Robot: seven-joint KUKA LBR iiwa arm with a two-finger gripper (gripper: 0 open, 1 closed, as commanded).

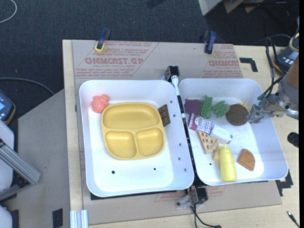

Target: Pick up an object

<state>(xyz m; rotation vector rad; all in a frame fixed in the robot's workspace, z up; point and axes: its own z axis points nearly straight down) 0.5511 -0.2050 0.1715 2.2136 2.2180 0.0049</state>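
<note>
The brown round cookie lies in the right bin beside green toys, just left of the gripper, whose grip I cannot tell, while a yellow plate fills the left bin.

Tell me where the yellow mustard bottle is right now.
The yellow mustard bottle lies in the right bin, near its front edge, between the waffle slice and the small orange-brown piece.

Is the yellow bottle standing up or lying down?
Lying down: the yellow bottle rests lengthwise on the floor of the right bin, cap pointing away.
</note>
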